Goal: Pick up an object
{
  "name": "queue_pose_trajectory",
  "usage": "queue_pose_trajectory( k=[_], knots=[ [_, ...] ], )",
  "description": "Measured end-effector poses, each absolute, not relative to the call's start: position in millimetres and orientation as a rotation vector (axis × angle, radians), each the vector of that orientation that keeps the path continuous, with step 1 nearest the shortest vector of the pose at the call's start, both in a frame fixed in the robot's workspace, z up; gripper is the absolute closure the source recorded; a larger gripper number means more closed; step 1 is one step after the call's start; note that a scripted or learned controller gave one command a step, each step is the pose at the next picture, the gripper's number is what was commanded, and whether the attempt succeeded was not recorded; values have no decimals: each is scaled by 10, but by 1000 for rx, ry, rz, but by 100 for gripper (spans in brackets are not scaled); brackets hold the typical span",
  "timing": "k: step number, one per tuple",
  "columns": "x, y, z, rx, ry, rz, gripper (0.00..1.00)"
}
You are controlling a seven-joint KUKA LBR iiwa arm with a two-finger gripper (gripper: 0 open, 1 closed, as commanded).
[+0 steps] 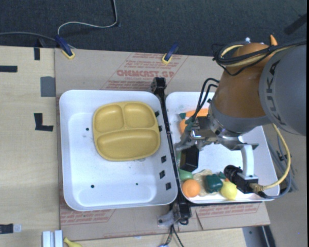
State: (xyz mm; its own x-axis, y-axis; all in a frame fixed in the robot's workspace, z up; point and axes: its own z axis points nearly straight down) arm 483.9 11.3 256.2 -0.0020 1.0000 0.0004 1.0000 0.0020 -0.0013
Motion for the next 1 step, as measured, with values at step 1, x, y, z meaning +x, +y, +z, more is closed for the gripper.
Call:
queue_pose_trajectory(
  k=[1],
  knots=[
    [5085,575,2514,-2218,-2222,2,100]
  ],
)
